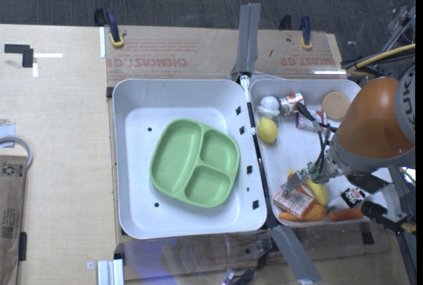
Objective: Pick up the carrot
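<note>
Bench (53, 145) of pale wood, carrying two shallow white bins side by side.

Left bin (132, 211): holding one green divided plate (195, 162), three compartments, lying flat near the bin's middle, well apart from the work.

Right bin (277, 145): cluttered, most items crowded toward the front edge and front-left corner.

Arm (373, 122), grey with orange band, reaching in over the right bin's right edge and hiding much of that side. Wrist tilted down toward the front clutter, probably lining up on the pile.

Gripper (310, 174) low over the front-left pile, just above a yellow banana-like fruit (319, 192) and a red-and-white packet (293, 200). Fingers too small and dark to read: cannot tell whether spread or closed, and nothing seen held.

Carrot (344, 215): orange, lying flat along the right bin's front edge, just beside an orange piece (310, 213) under the packet. Sitting against the bin wall, so likely awkward to close on from above.

Lemon (268, 130) near the bin's left edge; small can (291, 104) and a white ball (268, 105) at the back-left corner; tan disc (336, 104) at the back edge.

Task judged not yet done: carrot resting in the bin.
</note>
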Robot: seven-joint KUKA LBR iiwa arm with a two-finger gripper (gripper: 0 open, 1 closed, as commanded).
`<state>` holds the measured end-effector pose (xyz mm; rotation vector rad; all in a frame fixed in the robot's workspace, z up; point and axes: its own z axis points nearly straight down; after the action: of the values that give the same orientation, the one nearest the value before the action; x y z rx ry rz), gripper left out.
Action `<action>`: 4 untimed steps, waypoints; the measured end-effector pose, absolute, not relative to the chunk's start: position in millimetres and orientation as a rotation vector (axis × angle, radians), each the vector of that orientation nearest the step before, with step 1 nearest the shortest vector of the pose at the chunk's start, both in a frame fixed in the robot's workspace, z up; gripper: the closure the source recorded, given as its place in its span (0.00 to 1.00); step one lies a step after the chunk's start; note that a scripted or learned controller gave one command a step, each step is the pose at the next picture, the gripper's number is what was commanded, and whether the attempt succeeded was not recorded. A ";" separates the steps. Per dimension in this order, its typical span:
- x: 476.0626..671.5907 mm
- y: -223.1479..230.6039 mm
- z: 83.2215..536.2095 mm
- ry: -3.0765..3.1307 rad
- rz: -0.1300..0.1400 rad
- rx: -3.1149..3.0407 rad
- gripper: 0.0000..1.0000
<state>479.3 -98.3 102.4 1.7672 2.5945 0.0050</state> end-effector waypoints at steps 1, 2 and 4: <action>533.3 -103.2 91.0 2.234 -0.002 2.210 0.00; 477.9 -64.1 190.6 1.877 -0.004 2.520 0.00; 477.6 -38.1 190.1 1.552 -0.008 2.733 0.00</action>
<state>477.6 -38.1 190.1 2.7335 1.5516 -0.0076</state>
